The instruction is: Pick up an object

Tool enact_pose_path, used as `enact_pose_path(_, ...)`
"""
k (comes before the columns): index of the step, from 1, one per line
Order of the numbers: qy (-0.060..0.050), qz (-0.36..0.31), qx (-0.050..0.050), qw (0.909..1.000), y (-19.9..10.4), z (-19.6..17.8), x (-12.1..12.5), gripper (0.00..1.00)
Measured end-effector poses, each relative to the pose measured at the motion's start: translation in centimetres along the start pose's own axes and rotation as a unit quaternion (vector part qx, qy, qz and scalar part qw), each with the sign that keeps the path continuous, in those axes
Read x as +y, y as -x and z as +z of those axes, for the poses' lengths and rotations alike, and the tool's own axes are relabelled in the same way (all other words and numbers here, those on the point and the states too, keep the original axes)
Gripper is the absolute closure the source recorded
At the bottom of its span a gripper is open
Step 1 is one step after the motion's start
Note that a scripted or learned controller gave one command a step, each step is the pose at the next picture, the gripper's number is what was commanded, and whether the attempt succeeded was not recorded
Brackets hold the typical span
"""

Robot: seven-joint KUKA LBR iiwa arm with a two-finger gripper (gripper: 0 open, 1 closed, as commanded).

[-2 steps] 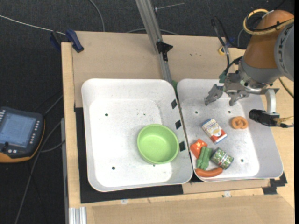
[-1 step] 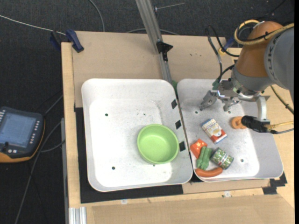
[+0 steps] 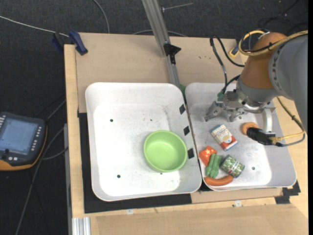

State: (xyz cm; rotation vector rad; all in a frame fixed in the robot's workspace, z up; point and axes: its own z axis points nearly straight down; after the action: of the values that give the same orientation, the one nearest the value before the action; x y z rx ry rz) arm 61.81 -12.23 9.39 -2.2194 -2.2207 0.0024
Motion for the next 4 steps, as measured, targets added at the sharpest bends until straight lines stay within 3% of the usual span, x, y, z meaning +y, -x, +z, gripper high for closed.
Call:
enact_pose_path(1, 0.002, 0.000, 0.000, 1.0000, 0.0, -1.3, 0.1, 1.00)
enact_pose_path(3, 0.004, 0.000, 0.000, 1.0000, 0.1, -11.0, -0.7, 1.00)
enact_pose_path(4, 0.003, -0.002, 0.000, 1.0000, -5.3, -12.8, -0.5, 1.00)
